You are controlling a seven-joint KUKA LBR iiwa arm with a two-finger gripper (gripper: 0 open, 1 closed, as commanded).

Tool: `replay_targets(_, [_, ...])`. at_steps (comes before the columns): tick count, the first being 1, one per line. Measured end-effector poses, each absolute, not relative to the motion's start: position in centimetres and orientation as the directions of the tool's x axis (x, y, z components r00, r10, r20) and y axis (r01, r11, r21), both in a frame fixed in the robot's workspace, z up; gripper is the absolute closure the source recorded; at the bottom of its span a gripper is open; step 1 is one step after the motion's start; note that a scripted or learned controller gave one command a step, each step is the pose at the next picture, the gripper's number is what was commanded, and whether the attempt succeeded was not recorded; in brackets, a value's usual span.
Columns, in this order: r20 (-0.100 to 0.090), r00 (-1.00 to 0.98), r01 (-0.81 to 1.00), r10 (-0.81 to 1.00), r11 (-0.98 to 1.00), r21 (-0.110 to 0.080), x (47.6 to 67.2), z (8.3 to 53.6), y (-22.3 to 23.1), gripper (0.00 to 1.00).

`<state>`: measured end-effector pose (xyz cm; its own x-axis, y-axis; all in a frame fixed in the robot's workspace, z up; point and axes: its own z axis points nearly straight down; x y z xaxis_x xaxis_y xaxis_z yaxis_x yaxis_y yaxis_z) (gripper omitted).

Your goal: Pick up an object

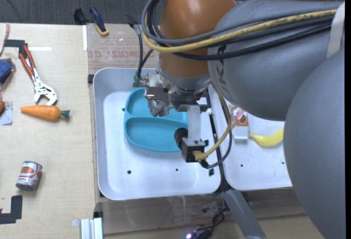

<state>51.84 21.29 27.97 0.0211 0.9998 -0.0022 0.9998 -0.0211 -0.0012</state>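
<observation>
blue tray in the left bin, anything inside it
The visible part of the blue tray looks bare. The gripper and wrist cover its upper right, so that area cannot be checked.

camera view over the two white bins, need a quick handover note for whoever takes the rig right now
Claw: low over the left white bin, right above the blue plastic divided tray; the wrist hides its grip, so open or shut cannot be told.
Things: the blue tray lies in the left bin. A yellow banana and a small white and orange packet lie in the right white bin. An orange carrot, a metal wrench and a small tin can lie on the wooden bench outside the bins.
Done: nothing seen lifted.
Left: grasp and raise one object.
</observation>
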Motion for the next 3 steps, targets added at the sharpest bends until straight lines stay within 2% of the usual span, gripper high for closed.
replay_targets(1, [-0.003,0.285,0.958,0.958,-0.285,-0.001,50.6,30.1,21.3,1.00])
replay_targets(2, [-0.004,0.022,1.000,1.000,-0.022,-0.004,51.5,28.8,21.4,1.00])
replay_targets(3, [-0.001,-0.464,0.886,0.886,0.464,-0.004,54.7,22.9,16.1,1.00])
